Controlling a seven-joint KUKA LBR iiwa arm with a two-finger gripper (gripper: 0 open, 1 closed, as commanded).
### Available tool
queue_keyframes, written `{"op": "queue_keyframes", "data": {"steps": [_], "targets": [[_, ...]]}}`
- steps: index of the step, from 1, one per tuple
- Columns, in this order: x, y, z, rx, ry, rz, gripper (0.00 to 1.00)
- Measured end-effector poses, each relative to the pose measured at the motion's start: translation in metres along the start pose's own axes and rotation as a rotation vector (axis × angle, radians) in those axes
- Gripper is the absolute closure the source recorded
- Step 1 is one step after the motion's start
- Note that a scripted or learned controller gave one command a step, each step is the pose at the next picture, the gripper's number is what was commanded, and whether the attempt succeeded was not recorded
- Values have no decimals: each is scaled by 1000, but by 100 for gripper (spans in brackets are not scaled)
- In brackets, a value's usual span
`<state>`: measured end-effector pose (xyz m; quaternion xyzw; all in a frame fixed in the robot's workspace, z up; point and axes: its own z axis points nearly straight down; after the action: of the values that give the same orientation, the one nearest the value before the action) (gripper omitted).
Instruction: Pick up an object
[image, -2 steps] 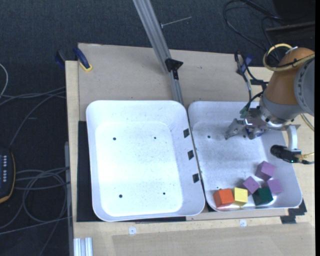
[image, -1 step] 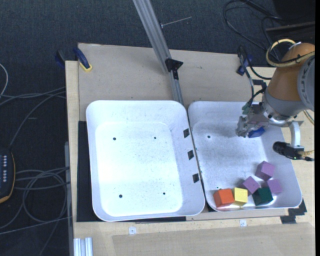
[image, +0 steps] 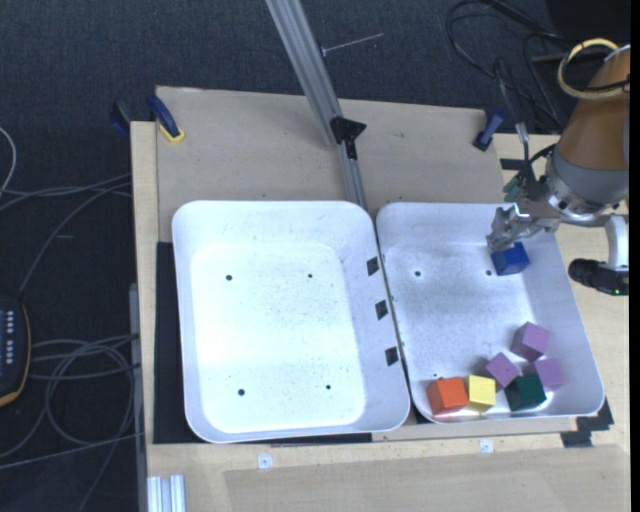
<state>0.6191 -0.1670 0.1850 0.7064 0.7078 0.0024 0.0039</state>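
We see the gripper (image: 505, 232) over the right bin (image: 440, 300), and a blue block (image: 511, 259) sits directly under it; we cannot tell if it holds the block. In this bin's near corner lie an orange block (image: 449, 394), a yellow block (image: 482, 390), a green block (image: 523, 394) and three purple blocks (image: 531, 340).

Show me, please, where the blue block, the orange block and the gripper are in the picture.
blue block (image: 512, 260): camera view, on its top face, right bin.
orange block (image: 449, 394): camera view, on its top face, bin's near edge.
gripper (image: 505, 233): camera view, at its fingertips, just above the blue block.
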Motion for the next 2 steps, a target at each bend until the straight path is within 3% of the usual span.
{"op": "queue_keyframes", "data": {"steps": [2], "targets": [[0, 5, -110, 0, 0, 0, 100]]}}
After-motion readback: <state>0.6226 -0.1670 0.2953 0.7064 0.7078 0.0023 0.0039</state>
